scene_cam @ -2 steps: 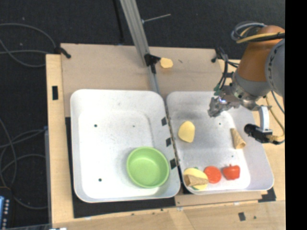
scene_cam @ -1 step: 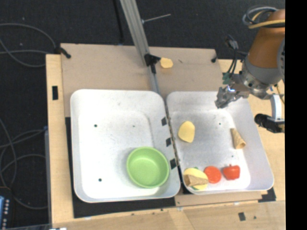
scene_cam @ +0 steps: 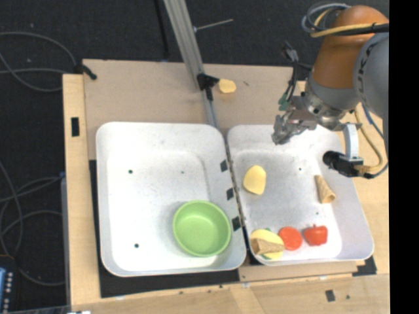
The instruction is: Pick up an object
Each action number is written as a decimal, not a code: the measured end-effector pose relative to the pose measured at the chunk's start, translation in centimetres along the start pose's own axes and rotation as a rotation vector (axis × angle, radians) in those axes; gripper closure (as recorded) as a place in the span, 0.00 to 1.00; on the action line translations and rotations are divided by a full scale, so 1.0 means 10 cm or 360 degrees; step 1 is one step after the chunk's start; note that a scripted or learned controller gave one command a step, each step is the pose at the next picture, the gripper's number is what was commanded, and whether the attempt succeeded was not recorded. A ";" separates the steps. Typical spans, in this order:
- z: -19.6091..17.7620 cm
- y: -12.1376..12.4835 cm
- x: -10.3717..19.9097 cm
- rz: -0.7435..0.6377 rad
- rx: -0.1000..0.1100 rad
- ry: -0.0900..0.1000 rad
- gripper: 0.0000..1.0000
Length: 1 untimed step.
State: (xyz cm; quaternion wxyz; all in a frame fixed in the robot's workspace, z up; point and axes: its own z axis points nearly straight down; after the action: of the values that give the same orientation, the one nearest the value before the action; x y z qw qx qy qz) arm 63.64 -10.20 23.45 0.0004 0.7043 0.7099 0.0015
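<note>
Camera view is showing the yellow lemon-like piece (scene_cam: 255, 180) lying loose on the floor of the right bin (scene_cam: 296, 159), below the gripper (scene_cam: 284, 133) and a little to its left, well apart from it. Nothing is sitting at the gripper's tip, and whether it is parted or closed cannot be told from this angle. The arm is hovering over the bin's upper edge, so the task appears to be at the approach step, with no pick yet made. The next move is likely calling for a shift toward that piece and a straight descent onto it. Farther below the gripper, a tan cone (scene_cam: 325, 189) is lying to its right, and a tomato (scene_cam: 290, 238), a red pepper (scene_cam: 315, 235) and a sandwich-like piece (scene_cam: 268, 244) are crowding the near wall. Across the divider to the gripper's left, a green bowl (scene_cam: 201, 228) is resting in the left bin (scene_cam: 144, 149). Both bins are sitting on a pale board (scene_cam: 131, 90) amid dark flooring and cables
</note>
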 end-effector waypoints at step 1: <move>0.06 -0.10 0.48 0.0003 0.0005 -0.0002 1.00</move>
State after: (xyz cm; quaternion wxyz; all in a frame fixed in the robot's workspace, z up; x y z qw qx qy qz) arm 62.63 -5.43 22.85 -0.0002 0.7050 0.7092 0.0000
